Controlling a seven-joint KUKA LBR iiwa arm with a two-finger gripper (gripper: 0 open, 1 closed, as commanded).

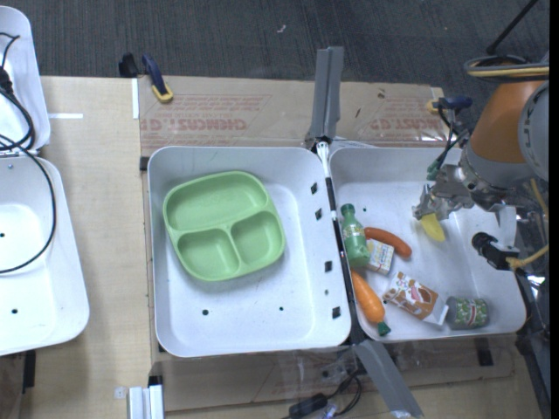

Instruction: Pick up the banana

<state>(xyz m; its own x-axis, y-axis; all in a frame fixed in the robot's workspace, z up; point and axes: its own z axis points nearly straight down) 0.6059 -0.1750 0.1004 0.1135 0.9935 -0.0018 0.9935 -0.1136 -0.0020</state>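
Here we are over the tabletop (96, 112), two shallow white bins side by side, and all the action sits in the right bin (397, 177). The claw (434, 209) is down low near that bin's far right corner, and just beneath it peeks a small yellow piece, the banana (432, 228). It is touching or nearly touching the claw's tips, but whether the claw is spread or clamped I cannot tell from this angle; the metal hardware hides the gap. My read: this is the grasp attempt itself, the arm reaching in from the right edge because the banana lies on that side, well apart from the clutter.

And what clutter! Along the bin's left wall stands a green bottle (354, 236), glossy plastic, lying lengthways. Beside it a small packet (380, 257) and a smooth orange-red sausage (389, 241), slightly curved. Nearer the front edge, a tapered carrot (369, 300), a crinkly printed snack pouch (410, 296), and a stubby green can (469, 312) on its side in the front right corner.

Over in the left bin (175, 304) rests a pale green tray (225, 225), matte plastic with three moulded compartments and rounded corners, sitting slightly askew toward the far left.

The banana looks short, smooth and slippery, so a firm centred pinch will matter.
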